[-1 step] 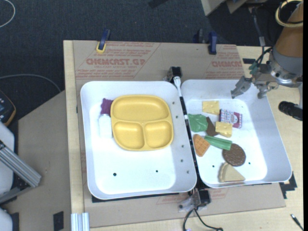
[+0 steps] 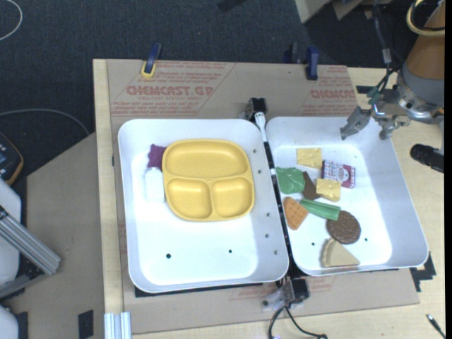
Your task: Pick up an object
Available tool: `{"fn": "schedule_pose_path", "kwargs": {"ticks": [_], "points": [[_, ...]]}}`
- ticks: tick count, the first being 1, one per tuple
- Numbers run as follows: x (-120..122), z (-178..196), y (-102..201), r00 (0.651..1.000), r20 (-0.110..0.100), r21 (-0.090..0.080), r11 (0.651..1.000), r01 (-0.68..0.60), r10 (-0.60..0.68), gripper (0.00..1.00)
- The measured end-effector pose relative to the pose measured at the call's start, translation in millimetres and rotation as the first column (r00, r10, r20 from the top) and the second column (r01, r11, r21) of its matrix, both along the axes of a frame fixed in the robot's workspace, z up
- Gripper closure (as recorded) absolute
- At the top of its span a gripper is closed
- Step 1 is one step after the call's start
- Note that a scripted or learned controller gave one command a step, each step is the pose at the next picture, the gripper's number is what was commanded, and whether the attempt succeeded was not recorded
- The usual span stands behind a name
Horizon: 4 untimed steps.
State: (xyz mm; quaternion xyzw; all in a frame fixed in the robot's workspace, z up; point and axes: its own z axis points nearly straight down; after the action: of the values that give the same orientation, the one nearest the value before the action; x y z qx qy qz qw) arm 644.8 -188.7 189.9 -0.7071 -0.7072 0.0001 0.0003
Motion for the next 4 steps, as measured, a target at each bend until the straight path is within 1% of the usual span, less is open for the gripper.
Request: {"fn": "schedule_pose_path", "kwargs": {"ticks": [1,2,3,4], "points": [[6.8,-56.9,6.9,1.0,-0.005,0.001,1.0,-0.002,0.002,0.0],[5.9,-108.5,8.1,1.0,-0.005,0.001,1.0,-0.002,0.002,0.0],[8.0,-93.5,7.7,1.0,0.002,-0.002,1.0,-0.003,0.003,1.0],[5.4,-29.3,7.8,1.0,0.009,-0.003,1.0,0.0,0.0,1.0]]}}
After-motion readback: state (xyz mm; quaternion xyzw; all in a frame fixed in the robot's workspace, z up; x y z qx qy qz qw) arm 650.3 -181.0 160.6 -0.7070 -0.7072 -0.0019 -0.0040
